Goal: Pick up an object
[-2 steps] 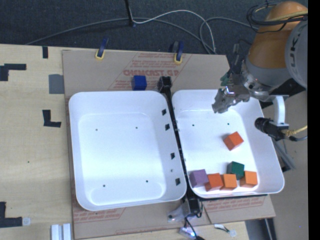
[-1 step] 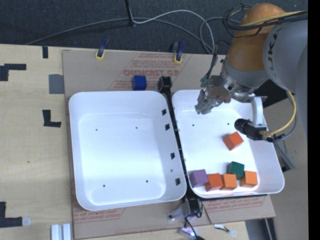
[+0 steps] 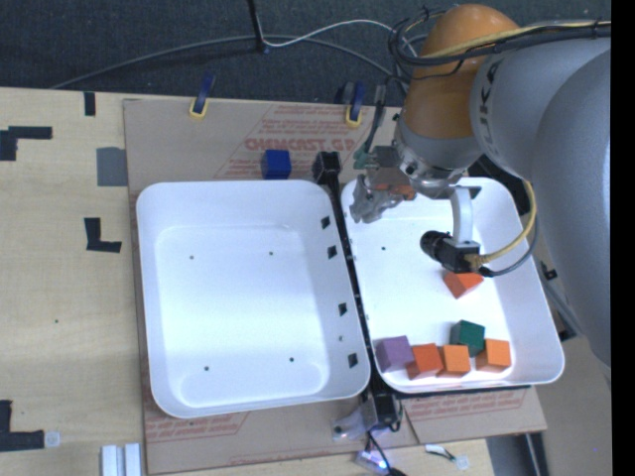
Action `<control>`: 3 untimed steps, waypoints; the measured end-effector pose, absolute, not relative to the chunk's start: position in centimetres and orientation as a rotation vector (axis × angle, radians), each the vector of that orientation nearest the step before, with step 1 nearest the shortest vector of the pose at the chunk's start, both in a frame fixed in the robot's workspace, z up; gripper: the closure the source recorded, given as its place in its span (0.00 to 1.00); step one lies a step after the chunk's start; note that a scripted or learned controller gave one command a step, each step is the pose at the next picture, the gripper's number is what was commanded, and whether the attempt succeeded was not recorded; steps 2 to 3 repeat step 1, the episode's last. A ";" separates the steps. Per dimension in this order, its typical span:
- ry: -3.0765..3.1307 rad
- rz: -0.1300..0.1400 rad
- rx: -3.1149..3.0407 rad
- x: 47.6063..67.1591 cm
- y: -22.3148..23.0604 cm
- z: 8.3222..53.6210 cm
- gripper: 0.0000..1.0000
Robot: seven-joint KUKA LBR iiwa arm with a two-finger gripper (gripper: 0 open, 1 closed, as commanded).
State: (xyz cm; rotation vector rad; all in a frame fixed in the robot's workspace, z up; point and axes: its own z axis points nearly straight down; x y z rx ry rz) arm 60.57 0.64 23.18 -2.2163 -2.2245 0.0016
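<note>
Six blocks (image 3: 451,350) (right bin (image 3: 417,256))

Dark carpet floor (image 3: 119,18), pale wooden bench (image 3: 60,296), cardboard sheet (image 3: 258,132), black tape marks (image 3: 25,139)

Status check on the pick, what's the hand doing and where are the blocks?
Hand at right bin's far-left corner, nothing seen gripped. Blocks clustered at near edge.

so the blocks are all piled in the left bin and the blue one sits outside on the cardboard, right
Not quite. The camera view shows the blocks in the right bin, along its near edge, not the left bin. The blue block does sit outside on the cardboard.
</note>
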 end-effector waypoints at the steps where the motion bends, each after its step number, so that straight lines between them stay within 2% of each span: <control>1: -2.226 -0.001 -2.216 62.0 5.1 23.8 1.00; 3: -2.226 -0.001 -2.216 62.0 5.1 23.8 1.00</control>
